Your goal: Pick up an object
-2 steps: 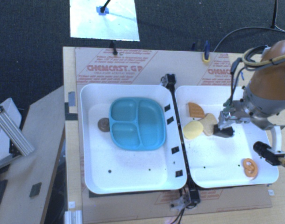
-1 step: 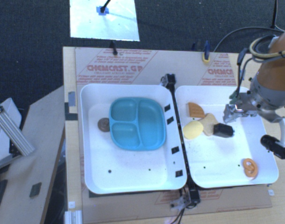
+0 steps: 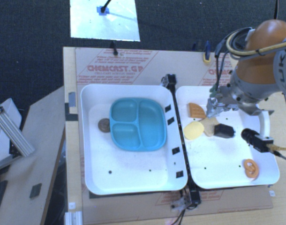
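My gripper (image 3: 213,109) hangs low over the back left part of the right bin (image 3: 227,177). It is just right of an orange wafer piece (image 3: 196,110) and just behind a tan piece (image 3: 209,126). A pale yellow round thing (image 3: 193,130) lies left of the tan piece, touching it. On the tan piece's right side sits a small black object (image 3: 223,131). An orange pretzel (image 3: 250,168) lies near the bin's front right corner. I see nothing held in the gripper.
The left bin (image 3: 94,172) holds a blue divided plate (image 3: 137,124), with a small brown disc (image 3: 104,125) at the plate's left edge. A black strip with clips (image 3: 176,130) runs between the two bins. The arm (image 3: 265,55) fills the space above the right bin's back right.
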Available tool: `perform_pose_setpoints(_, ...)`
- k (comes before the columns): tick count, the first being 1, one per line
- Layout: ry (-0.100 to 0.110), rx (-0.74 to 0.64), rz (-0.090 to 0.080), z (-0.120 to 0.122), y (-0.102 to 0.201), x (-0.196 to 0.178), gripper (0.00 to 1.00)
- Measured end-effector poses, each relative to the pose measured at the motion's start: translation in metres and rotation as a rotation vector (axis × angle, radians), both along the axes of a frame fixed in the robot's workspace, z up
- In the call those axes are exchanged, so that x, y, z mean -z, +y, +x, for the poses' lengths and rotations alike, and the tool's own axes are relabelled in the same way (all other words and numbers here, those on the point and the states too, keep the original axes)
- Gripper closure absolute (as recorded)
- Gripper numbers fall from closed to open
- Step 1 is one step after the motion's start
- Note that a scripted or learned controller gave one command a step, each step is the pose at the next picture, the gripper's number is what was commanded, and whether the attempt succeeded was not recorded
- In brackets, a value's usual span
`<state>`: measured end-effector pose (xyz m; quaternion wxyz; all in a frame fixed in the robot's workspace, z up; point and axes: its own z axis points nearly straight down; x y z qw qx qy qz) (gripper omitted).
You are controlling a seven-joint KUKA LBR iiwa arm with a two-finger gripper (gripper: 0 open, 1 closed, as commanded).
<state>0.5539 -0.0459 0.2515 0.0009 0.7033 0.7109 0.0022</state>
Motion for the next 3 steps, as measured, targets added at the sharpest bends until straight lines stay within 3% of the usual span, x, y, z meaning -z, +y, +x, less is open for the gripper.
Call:
perform_pose_setpoints(2,0.004,0.0,0.0,0.01,0.098,0.027,1.0)
perform_pose_setpoints(3,0.002,0.0,0.001,0.027,0.153,0.033,1.0)
